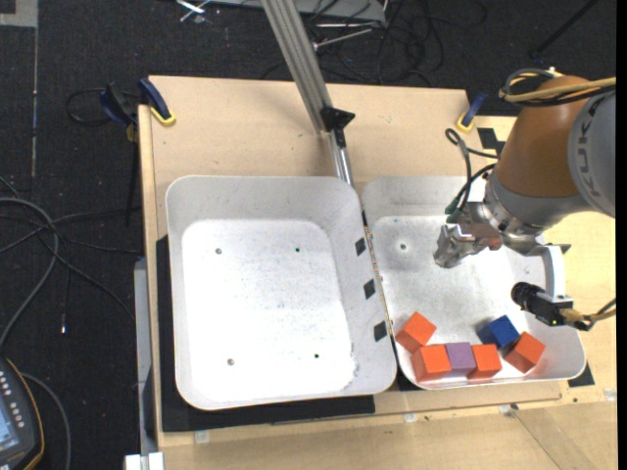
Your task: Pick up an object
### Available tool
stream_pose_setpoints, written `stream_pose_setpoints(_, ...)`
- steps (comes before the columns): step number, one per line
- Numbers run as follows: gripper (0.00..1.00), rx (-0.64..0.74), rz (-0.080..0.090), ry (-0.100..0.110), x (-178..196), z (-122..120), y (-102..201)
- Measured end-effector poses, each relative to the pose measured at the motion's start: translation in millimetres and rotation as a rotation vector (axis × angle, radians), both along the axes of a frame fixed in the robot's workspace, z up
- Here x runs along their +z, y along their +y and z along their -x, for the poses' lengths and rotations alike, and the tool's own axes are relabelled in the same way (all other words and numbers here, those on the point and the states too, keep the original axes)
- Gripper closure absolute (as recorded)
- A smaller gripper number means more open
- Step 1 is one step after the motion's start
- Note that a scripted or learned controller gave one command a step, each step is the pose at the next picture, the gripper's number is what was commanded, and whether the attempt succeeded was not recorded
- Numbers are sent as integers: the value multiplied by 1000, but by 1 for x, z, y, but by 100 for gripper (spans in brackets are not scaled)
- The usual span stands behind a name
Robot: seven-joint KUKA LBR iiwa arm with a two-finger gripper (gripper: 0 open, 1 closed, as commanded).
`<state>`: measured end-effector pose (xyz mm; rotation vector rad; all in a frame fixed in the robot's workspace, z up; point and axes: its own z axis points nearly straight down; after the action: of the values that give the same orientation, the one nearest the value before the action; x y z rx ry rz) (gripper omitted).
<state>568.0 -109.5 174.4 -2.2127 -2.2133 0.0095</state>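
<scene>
I see six small blocks clustered along the 6 o'clock edge of the right bin: four orange blocks, one purple block among them, and a blue block toward 5 o'clock.

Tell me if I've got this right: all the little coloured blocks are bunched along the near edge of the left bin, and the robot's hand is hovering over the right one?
Not quite. The camera view shows the blocks bunched along the near edge of the right bin, not the left bin. The hand is over the right bin, as you said.
</scene>
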Motion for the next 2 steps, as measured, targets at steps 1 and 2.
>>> stream_pose_setpoints(1, 100, -7, 10, -18, 28, -20, -89)
stream_pose_setpoints(2, 100, 7, 0, -10, -7, -18, -9)
